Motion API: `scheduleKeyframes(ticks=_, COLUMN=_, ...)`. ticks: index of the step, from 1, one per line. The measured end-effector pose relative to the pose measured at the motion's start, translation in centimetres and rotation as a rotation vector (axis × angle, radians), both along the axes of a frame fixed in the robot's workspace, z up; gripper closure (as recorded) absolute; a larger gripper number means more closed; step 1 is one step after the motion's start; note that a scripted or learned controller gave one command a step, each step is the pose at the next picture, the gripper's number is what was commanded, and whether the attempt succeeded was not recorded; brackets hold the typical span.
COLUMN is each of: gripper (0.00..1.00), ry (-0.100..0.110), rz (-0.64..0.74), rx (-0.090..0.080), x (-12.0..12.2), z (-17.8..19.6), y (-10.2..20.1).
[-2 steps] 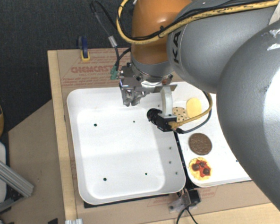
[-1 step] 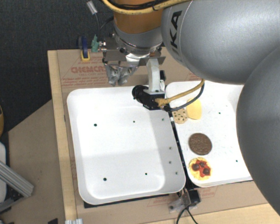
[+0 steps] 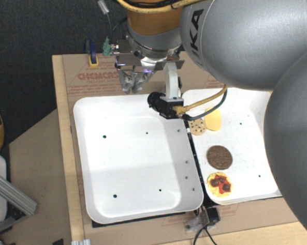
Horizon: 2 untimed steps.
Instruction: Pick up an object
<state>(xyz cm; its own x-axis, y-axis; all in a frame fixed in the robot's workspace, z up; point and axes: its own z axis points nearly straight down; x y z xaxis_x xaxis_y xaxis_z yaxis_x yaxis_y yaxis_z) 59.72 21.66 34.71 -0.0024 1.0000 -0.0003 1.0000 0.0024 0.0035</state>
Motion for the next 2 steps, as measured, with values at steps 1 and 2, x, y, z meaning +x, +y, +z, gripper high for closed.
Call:
scheduleKeyframes(ticks=1, gripper=1.0, ry=-0.003, rz=0.001, rx=0.0, x=0.0, z=1.0, y=0.1)
scheduleKeyframes(ticks=2, gripper=1.0, ry=-0.005, rz=0.002, rx=0.0, x=0.0, z=2.1, y=0.1)
